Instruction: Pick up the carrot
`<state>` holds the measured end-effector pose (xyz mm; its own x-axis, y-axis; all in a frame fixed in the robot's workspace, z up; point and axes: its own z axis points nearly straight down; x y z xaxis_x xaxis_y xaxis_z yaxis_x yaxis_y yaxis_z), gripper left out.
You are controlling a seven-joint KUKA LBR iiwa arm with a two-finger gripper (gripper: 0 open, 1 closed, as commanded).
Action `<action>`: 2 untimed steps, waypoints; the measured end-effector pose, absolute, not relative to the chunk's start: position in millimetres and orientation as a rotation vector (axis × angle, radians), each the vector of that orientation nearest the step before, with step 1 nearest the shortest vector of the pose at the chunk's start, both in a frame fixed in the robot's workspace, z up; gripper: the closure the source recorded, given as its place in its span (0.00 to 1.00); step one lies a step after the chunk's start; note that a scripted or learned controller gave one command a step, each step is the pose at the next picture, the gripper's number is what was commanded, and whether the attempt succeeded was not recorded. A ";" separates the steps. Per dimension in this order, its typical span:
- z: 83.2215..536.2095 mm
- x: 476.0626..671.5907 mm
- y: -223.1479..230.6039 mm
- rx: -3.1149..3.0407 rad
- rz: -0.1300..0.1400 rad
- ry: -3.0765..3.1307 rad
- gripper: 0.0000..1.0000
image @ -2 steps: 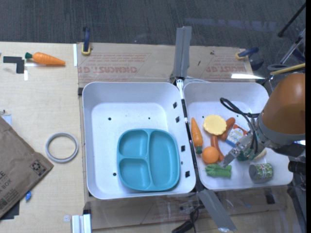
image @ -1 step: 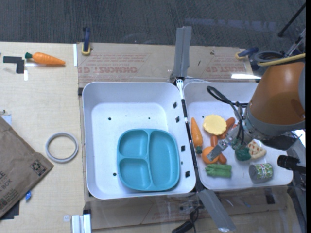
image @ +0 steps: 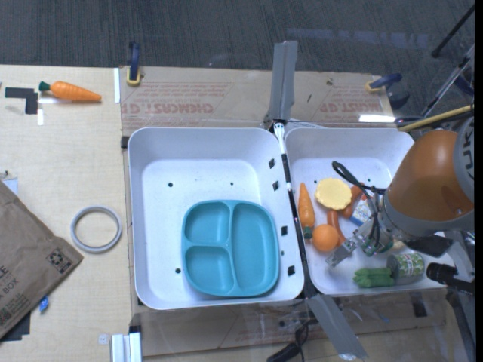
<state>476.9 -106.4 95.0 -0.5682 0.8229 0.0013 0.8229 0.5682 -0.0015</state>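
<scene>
Carrot [image: 306, 204] in right bin [image: 361, 148], lying up and to the left of gripper [image: 349, 249] in camera view, near but apart, long axis nearly upright in frame, orange ball [image: 326, 237] between them; finger spread not readable here, nothing visibly held.

left bin [image: 151, 202] holds a teal divided tray [image: 230, 247]. right bin [image: 317, 145] has a yellow disc [image: 333, 193], an orange ball [image: 326, 237], a green piece [image: 373, 278] and a small can [image: 407, 265]. tape ring [image: 96, 228] and cardboard box [image: 26, 259] sit on the bench left of the bins.
</scene>
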 end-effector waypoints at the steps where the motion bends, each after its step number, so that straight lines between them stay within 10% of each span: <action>1: 91.9 574.7 -113.1 -1.565 0.000 -2.724 0.00; 2: 101.3 575.2 -113.7 -1.566 0.001 -2.727 1.00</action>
